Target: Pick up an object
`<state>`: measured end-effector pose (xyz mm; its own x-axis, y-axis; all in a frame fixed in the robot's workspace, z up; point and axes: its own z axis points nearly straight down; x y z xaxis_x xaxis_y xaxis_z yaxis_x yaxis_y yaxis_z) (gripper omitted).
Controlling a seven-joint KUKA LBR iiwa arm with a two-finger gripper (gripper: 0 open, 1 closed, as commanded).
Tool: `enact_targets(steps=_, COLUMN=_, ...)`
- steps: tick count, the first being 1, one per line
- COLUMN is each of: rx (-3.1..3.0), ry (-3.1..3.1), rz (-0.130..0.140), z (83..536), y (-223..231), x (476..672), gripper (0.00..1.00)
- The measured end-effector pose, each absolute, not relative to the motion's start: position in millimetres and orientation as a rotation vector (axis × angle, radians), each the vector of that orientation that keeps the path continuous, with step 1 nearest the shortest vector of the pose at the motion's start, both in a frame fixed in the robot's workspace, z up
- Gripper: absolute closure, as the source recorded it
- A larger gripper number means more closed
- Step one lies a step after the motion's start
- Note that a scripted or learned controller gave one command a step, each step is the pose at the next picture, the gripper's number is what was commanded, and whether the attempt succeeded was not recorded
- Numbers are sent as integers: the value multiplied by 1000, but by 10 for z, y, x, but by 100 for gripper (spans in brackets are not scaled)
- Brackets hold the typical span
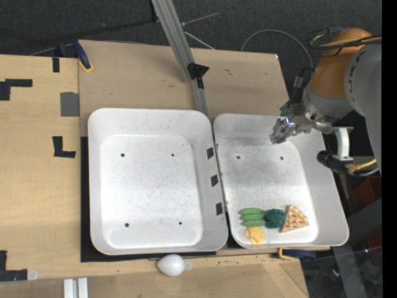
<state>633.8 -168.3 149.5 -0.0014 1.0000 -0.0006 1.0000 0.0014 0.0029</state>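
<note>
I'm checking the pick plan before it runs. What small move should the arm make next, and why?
Probably carry the hand toward the near end of the right bin. It sits over the far end, apart from the pizza slice toy, green toys and yellow toy clustered at the near edge.

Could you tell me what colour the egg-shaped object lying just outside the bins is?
The smooth egg-shaped object is white, as the camera view shows.

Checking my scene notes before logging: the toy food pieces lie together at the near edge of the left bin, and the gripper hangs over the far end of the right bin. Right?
One error. The camera view shows the toy food pieces at the near edge of the right bin, not the left bin. The gripper does hang over the right bin's far end.
</note>
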Motion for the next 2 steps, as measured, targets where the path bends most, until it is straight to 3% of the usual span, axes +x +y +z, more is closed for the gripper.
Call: enact_targets(steps=2, rx=2217, ry=2220, rz=3, z=2476, y=-1567, x=6245, gripper=100)
